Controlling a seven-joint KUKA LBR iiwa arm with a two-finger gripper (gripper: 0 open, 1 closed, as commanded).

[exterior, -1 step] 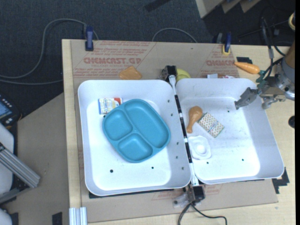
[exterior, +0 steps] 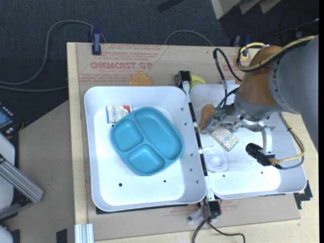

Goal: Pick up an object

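A blue divided plate [exterior: 146, 140] with three compartments lies flat in the left bin [exterior: 101, 181], turned at a slant, near the bin's middle. Tucked just behind its upper left edge lies a small white packet [exterior: 117, 112] with red and blue printing, partly covered by the plate's rim. In the right bin [exterior: 283, 181], a tan, rounded object [exterior: 206, 114] lies near the upper left corner. Just beside it, lower and to the right, a small patterned pouch [exterior: 225, 138] lies tilted. Below that pouch rests a clear, round plastic piece [exterior: 216, 162], close to the bin's left wall.
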